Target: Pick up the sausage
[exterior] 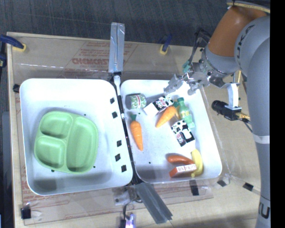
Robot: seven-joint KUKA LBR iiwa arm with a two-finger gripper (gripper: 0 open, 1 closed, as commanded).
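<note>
**Clearance, right bin**

Sausage (pixel 179 158) lies low in the right bin (pixel 152 167), hemmed on its right by the banana (pixel 196 161) and below by a labelled red item (pixel 182 170) (both touching or nearly). Open white floor to its left and above-left, between it and the lower carrot (pixel 137 134). Upper right of the bin is crowded: second carrot (pixel 166 116), cartons (pixel 183 131), green bottle (pixel 185 111).

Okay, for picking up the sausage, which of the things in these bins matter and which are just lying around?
For the job:
- reddish-orange sausage near the front of the right white bin
- gripper over that bin's far edge

Just lying about:
- two orange carrots
- yellow banana
- small green can
- green bottle
- two black-and-white cartons
- red packet
- green divided plate in the left bin
</note>
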